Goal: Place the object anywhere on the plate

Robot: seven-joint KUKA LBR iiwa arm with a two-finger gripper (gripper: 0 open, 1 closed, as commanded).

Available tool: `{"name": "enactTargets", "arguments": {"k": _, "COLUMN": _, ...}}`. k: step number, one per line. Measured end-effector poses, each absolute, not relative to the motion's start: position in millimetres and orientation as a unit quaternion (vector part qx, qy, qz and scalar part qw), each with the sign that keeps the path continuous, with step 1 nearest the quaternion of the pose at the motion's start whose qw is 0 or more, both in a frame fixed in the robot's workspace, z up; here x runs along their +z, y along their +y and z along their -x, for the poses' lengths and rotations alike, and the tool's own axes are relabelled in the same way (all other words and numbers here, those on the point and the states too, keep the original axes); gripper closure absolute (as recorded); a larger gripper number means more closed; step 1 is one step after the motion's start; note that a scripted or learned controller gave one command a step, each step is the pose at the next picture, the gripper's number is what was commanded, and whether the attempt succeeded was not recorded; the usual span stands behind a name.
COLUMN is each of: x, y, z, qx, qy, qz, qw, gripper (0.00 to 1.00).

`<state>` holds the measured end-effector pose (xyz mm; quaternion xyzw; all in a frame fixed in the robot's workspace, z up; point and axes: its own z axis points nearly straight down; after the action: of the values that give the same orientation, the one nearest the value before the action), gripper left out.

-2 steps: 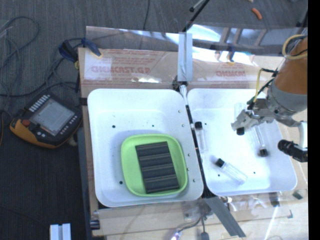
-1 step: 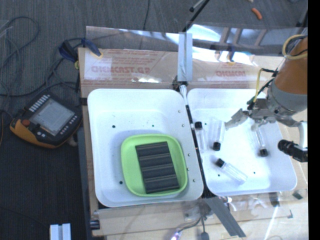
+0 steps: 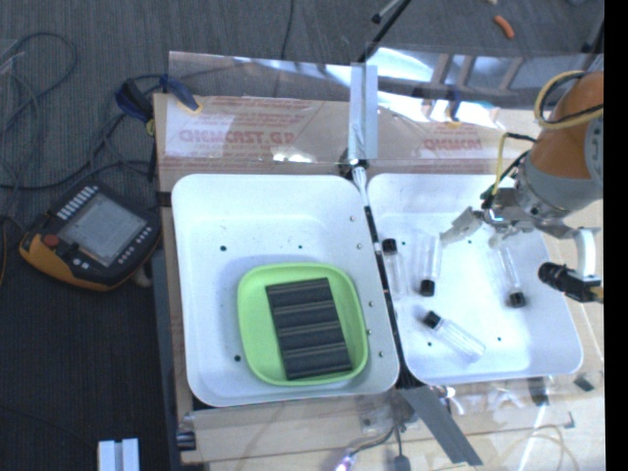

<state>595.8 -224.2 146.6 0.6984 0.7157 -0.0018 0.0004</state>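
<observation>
From the camera above the desk, the arm (image 3: 574, 145) leans in over the right bin (image 3: 549, 346), its gripper (image 3: 488, 229) hanging low near the bin's middle. The fingers (image 3: 459, 230) stand apart, with nothing between them — no vial is held.

The things to be moved are small clear vials with black caps, all in the right bin: one (image 3: 427, 266) lies just left of the gripper, one (image 3: 512, 281) just to its right, a third (image 3: 451, 332) lower down toward the front, and a smaller one (image 3: 389, 255) sits against the left wall. The green plate (image 3: 251, 337) lies in the left bin (image 3: 196, 263), carrying a dark ribbed block (image 3: 308, 328) over most of its middle.

I'd judge this to be the picking stage — nothing has been lifted and nothing new sits on the plate. The next move calls for settling the open fingers over one vial, likely one of the two nearest, closing across its narrow body, then carrying it over the divider to a bare strip of green rim; round glass may well roll or slip.

Around the bins: a clear shiny sheet (image 3: 294, 116) stands behind them, a teach pendant (image 3: 93, 234) rests on the dark carpet (image 3: 78, 86) at left, and cables (image 3: 34, 57) trail about.
</observation>
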Motion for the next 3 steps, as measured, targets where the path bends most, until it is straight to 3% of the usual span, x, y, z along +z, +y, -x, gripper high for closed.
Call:
{"name": "enactTargets", "arguments": {"k": 2, "x": 252.4, "y": -198.8, "z": -610.7, "qx": -0.0004, "qy": 0.692, "qz": -0.722, "qw": 0.001, "gripper": 0.00}}
{"name": "enactTargets", "arguments": {"k": 3, "x": 260.5, "y": -164.5, "z": -593.8, "qx": -0.0004, "qy": 0.680, "qz": -0.733, "qw": 0.000, "gripper": 0.00}}
